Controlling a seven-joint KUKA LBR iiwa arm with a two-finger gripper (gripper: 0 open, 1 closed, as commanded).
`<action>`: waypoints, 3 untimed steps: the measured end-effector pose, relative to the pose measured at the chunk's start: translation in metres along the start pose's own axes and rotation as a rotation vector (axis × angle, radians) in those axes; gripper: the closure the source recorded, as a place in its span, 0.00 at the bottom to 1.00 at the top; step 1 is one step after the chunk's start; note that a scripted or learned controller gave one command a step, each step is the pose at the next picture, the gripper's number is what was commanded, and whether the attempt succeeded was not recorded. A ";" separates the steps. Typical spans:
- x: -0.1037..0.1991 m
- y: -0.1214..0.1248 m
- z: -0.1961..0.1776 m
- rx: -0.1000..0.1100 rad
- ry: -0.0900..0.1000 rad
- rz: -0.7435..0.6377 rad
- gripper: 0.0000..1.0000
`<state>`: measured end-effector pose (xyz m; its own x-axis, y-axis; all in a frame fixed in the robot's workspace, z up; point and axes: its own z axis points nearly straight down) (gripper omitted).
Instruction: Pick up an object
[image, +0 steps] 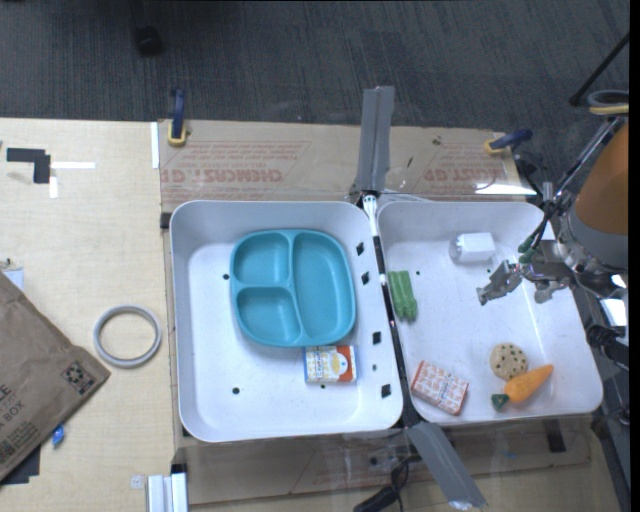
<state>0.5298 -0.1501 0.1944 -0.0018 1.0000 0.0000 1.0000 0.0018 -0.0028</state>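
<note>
My gripper (518, 287) hangs over the right side of the right bin (440, 225), open, with nothing between its fingers. Below it lie a round cookie (508, 359) and a toy carrot (525, 386) near the bin's front right corner. A white block (473, 246) sits just left of the gripper toward the back. A green pickle (402, 295) rests along the bin's left wall, and a red-and-white checkered pack (440, 387) lies at the front left.
The left bin (200, 300) holds a teal divided plate (294, 287) and a small carton (330, 365) in front of it. On the bench to the left are a tape ring (127, 334) and a brown cardboard box (35, 390).
</note>
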 end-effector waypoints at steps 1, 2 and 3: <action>-0.019 -0.032 0.103 -0.002 0.000 0.071 0.00; -0.062 -0.052 0.026 -0.003 -0.001 -0.046 0.00; -0.039 -0.052 0.103 -0.002 0.001 0.020 0.00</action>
<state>0.4774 -0.1891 0.0911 0.0181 0.9998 0.0005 0.9998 -0.0181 -0.0012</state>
